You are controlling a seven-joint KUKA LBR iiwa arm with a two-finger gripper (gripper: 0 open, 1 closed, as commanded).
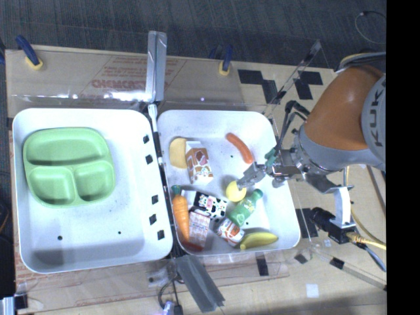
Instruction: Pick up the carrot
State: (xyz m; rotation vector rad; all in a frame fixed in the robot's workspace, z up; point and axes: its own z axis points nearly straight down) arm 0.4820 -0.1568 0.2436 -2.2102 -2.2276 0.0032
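You're not on the carrot (180,216) yet: it's lying untouched at the right bin's (216,118) left wall. Gripper (251,174) is hovering mid-bin by the lemon (235,191); can't tell its state. Whole pick remaining.

One fixed camera above the bench, looking down at a slant, both white bins (33,254) in frame

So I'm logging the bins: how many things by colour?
Green: 2, tray, bottle
Orange: 2, carrot, sausage
Yellow: 3, banana, lemon, round piece
Printed cartons: 4
Total: 11
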